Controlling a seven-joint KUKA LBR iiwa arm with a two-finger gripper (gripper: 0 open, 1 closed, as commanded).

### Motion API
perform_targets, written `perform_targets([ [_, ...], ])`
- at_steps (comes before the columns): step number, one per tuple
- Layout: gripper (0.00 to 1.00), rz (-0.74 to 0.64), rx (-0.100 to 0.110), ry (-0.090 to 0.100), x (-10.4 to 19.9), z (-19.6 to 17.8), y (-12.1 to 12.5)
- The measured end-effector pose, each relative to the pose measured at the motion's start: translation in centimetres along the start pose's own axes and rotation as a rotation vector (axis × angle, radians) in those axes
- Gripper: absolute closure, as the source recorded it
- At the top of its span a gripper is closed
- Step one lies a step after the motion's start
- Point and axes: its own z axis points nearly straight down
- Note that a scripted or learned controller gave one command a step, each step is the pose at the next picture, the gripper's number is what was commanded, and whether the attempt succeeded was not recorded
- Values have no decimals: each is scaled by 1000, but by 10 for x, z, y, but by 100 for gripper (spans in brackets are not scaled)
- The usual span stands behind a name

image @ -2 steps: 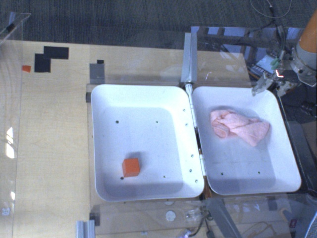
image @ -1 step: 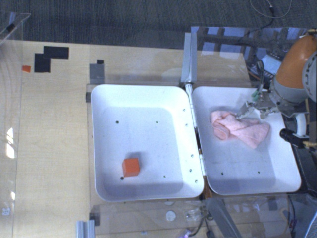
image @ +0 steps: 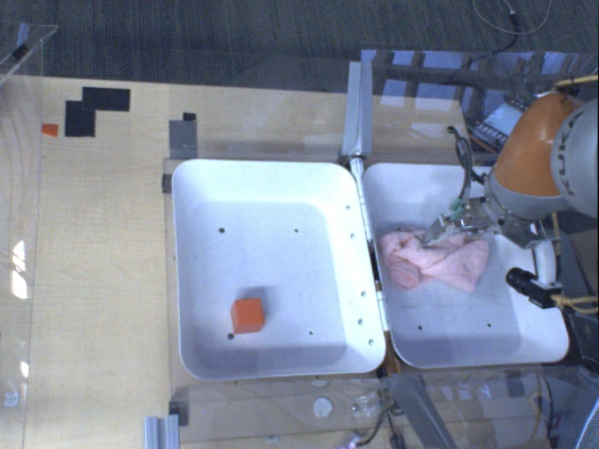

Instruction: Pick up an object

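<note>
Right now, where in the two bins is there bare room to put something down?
The left bin is bare around the orange block. In the right bin, the front strip below the pink cloth is free; the middle is crowded by cloth and gripper.

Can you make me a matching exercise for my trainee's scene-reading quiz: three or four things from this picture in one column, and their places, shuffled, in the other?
Things:
1. orange block
2. pink cloth
3. pincer
4. orange arm band

Places:
A. right bin, crumpled near its middle
B. at the picture's right edge, above the wrist
C. left bin, lower left part
D. at the pink cloth's upper edge

Pairs: 1-C, 2-A, 3-D, 4-B
</note>
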Motion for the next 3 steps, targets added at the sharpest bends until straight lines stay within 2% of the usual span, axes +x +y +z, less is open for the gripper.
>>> perform_targets([
  [1,0,-205,3,0,-12,-87,38],
  [2,0,-82,5,1,-34,-88,40],
  [3,0,-75,5,1,-45,-5,-15],
])
